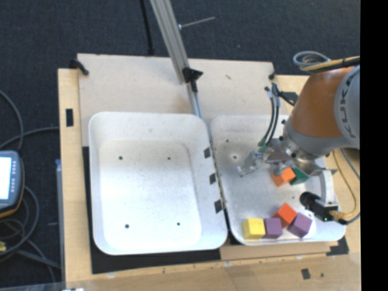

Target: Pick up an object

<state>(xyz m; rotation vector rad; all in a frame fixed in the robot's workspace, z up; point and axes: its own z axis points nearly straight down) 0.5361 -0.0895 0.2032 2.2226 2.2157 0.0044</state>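
Note:
My gripper (248, 163) hangs low over the middle of the right bin (233, 132), pointing left, with the grey and orange arm behind it. Nothing shows between its tips. An orange block (282, 176) lies just right of the gripper, partly under the wrist, and a green piece (301, 175) peeks out beside it. Along the bin's front edge sit a yellow block (254, 227), a purple block (273, 227), another orange block (287, 213) and a second purple block (300, 224).
The left bin (151, 180) stands beside the right one, their walls meeting at the middle. A slanted metal pole (173, 35) rises from the back of the bench. Dark floor and cables surround the bench.

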